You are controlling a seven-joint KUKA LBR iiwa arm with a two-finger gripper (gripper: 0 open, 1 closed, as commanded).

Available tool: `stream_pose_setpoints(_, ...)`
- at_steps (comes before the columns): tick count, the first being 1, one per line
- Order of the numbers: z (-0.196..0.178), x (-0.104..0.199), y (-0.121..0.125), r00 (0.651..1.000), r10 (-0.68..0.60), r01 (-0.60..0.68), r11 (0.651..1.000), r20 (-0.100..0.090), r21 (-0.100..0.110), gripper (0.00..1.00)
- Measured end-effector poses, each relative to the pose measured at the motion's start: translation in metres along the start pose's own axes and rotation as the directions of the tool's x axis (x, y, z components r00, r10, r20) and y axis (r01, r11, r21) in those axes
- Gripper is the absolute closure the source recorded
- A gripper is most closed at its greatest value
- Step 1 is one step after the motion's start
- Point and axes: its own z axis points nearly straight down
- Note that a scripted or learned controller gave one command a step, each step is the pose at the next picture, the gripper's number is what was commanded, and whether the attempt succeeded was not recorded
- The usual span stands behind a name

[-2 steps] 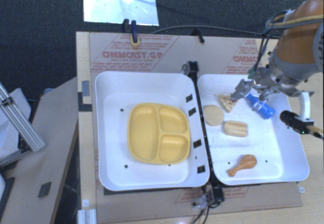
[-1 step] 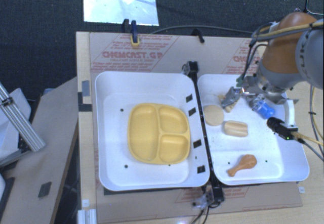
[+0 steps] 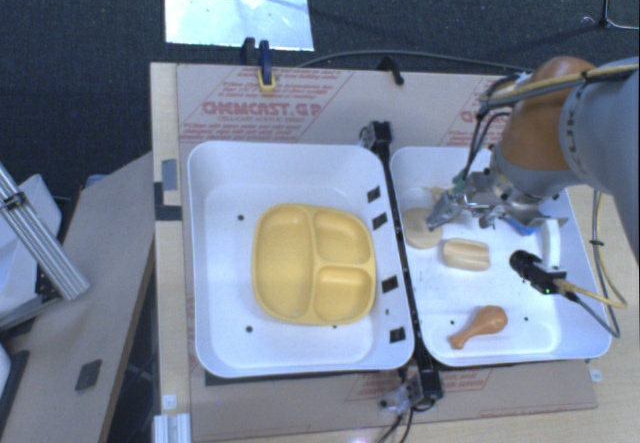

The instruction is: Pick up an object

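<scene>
Yellow plastic, moulded into three wells, the plate [image 3: 312, 264] lies flat in the middle of the left bin [image 3: 225, 331], and everything else is placed from it. The white floor of that bin rings the plate on all sides. Just right of the plate, a row of black clips [image 3: 385, 223] runs along the seam where the two bins meet.

Beyond that seam, the right bin [image 3: 572, 329] holds the loose things. Closest to the plate, level with its upper half, a round tan disc [image 3: 419, 229] lies flat near the seam. The gripper [image 3: 463, 217] hangs low, right of the plate's upper edge, just above and to the right of the disc. From this angle I cannot tell how wide it stands or whether it has hold of anything.

Further right of the plate, level with its middle, a pale bread-like block [image 3: 465, 254] lies just beside the disc. Right of the plate's lower edge lies a tan drumstick [image 3: 479, 325], apart from the block. The grey arm [image 3: 600, 136], with its orange band [image 3: 535, 136], is the farthest thing to the plate's right.
</scene>
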Motion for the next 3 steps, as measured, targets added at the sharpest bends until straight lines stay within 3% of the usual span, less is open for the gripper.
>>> stream_pose_setpoints(1,0.022,0.0,0.003,1.0,0.0,0.0,1.0,-0.001,-0.009,0.0)
stream_pose_setpoints(2,0.008,0.001,0.006,1.0,-0.001,0.001,1.0,-0.001,-0.018,1.0)
stream_pose_setpoints(3,-0.036,0.005,0.006,1.0,-0.003,0.003,1.0,0.001,-0.01,1.0)
